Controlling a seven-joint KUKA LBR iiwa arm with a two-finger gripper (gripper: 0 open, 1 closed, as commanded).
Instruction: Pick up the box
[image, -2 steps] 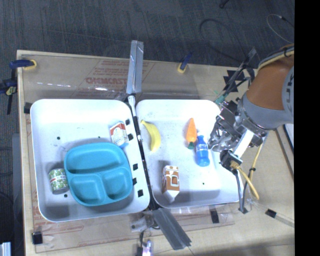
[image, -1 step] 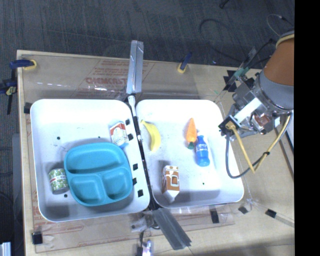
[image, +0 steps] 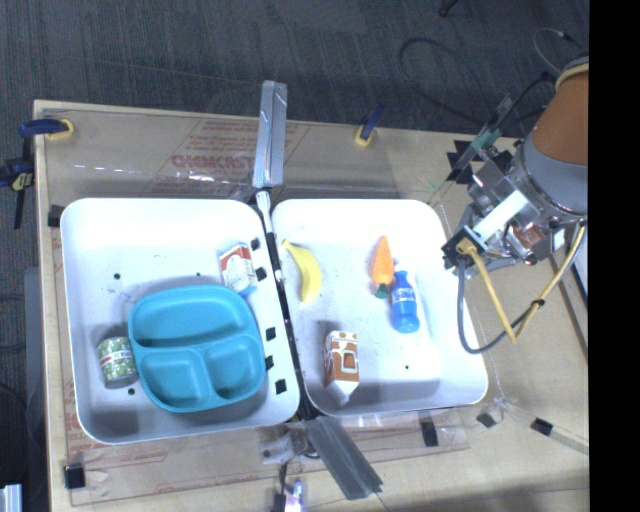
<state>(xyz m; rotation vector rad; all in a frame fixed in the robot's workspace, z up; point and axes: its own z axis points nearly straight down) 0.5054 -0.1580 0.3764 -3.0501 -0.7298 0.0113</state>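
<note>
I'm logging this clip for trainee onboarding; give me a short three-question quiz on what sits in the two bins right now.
1. True or false: the banana lies in the same bin as the blue divided tray.
2. Which item touches the blue bottle? A) the small can B) the carrot C) the brown-and-white carton
3. Fill in: the red-and-white box sits against the tray's ____ edge, as the camera sees it.

Key: 1 false, the banana is in the right bin and the tray in the left bin; 2 B; 3 upper.
</note>
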